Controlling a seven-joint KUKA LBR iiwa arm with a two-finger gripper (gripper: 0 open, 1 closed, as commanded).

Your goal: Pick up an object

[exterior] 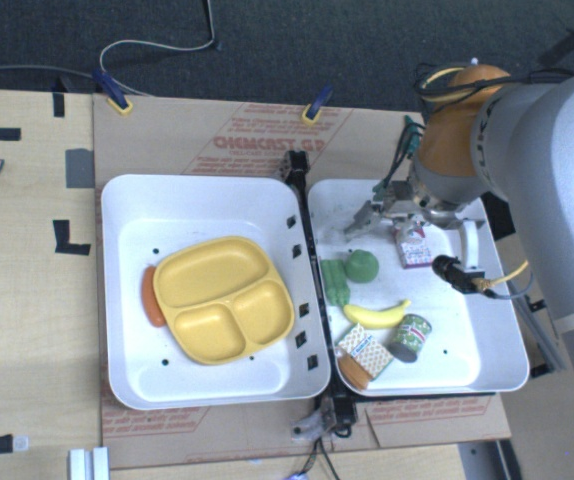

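My gripper (385, 220) hangs low over the back of the right bin (497, 353), reaching in from the right under the orange wrist band. Its fingers stand open with nothing between them. A small pink and white packet (416, 250) lies just right of and in front of it. A green ball-like object (362, 266) and a green block (334, 284) lie in front of the gripper to the left. Nearer the front lie a banana (375, 314), a small can (409, 336) and a patterned snack packet (361, 349).
The left bin (132, 208) holds a yellow divided plate (224, 298) with an orange-red item (152, 298) at its left side. A black divider (305, 258) runs between the bins. The arm's body and cables crowd the right bin's back right.
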